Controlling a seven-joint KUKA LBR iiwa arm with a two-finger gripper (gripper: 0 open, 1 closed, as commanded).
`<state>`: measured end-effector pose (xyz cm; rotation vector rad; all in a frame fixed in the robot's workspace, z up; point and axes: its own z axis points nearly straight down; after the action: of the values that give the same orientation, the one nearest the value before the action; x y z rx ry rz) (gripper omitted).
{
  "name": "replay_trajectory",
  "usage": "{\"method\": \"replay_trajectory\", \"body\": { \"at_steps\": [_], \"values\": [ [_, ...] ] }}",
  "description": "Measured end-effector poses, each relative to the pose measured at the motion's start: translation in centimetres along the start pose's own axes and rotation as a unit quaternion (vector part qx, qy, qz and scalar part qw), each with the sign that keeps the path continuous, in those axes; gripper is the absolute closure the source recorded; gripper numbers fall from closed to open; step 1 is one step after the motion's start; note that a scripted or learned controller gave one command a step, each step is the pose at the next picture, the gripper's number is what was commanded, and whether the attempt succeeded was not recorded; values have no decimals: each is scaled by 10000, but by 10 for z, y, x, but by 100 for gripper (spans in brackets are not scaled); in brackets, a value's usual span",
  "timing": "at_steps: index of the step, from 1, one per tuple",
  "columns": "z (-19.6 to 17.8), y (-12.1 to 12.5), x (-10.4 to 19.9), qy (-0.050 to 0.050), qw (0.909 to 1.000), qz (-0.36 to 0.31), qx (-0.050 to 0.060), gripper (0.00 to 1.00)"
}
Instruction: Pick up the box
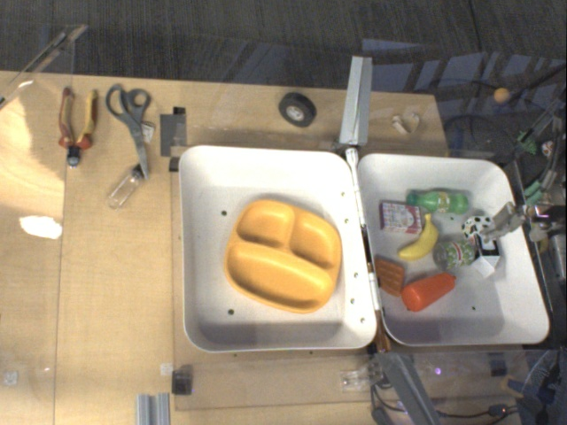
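The box (400, 216) is small and pink-purple with a white label. It lies flat in the upper left part of the right bin (523, 321). My gripper (501, 224) reaches in over that bin's right rim, well to the right of the box and apart from it. It hangs close to a black-and-white spotted toy (476, 226). Nothing is seen held in it.
Around the box lie a green bottle (438, 201), a banana (421, 242), a brown block (390, 274), a red-orange vegetable (428, 291) and a greenish can (454, 253). The left bin (199, 317) holds a large yellow moulded piece (283, 253). Scissors (133, 118), pliers (75, 122) and a tape roll (298, 109) lie on the bench.
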<state>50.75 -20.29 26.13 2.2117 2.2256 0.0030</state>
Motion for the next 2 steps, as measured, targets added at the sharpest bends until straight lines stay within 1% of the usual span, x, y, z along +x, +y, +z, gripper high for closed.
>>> {"method": "replay_trajectory", "body": {
  "at_steps": [1,2],
  "values": [
    [80,80,9,2,9993,-371,2,0],
    [175,152,96,5,9945,-1050,-17,0]
  ]
}}
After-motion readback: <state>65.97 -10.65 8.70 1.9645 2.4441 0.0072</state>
